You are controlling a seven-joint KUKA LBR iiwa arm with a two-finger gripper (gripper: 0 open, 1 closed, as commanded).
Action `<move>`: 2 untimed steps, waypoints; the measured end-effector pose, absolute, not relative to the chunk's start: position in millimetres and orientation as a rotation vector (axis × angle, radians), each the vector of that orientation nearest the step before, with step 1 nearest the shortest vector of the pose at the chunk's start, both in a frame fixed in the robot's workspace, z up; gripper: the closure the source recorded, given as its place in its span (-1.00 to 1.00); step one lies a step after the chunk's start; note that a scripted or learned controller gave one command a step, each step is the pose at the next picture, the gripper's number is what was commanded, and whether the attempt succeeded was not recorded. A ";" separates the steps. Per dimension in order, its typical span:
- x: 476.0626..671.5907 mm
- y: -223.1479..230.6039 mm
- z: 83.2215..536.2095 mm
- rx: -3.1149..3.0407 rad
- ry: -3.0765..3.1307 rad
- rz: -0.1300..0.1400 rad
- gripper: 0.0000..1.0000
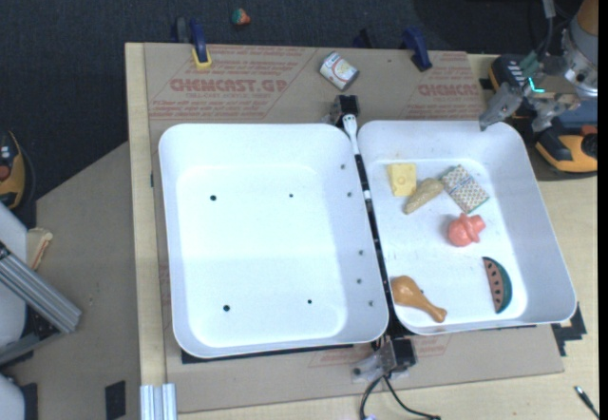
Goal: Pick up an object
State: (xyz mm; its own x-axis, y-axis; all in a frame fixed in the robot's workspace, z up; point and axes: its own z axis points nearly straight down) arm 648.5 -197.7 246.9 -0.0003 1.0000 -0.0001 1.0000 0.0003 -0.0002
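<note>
The right bin (543, 219) holds several small items. A yellow cheese wedge (402, 178) lies beside a tan piece (424, 195) and a patterned block (465, 187). Below them sit a pink lump (465, 230), a watermelon slice (497, 283) and an orange drumstick (416, 296). My gripper (522, 112) hovers over the bin's far right corner, beyond the objects. It is open with nothing between its fingers.
The left bin (173, 219) sits beside the right one, joined along a black hinge line. A small box (338, 70) lies on the board behind the bins. Blue clamps (198, 40) (415, 47) grip the board's far edge.
</note>
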 end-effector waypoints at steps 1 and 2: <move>649.2 -197.8 258.2 -2.223 -2.226 -0.001 1.00; 596.0 -148.0 217.9 -2.212 -2.218 0.005 1.00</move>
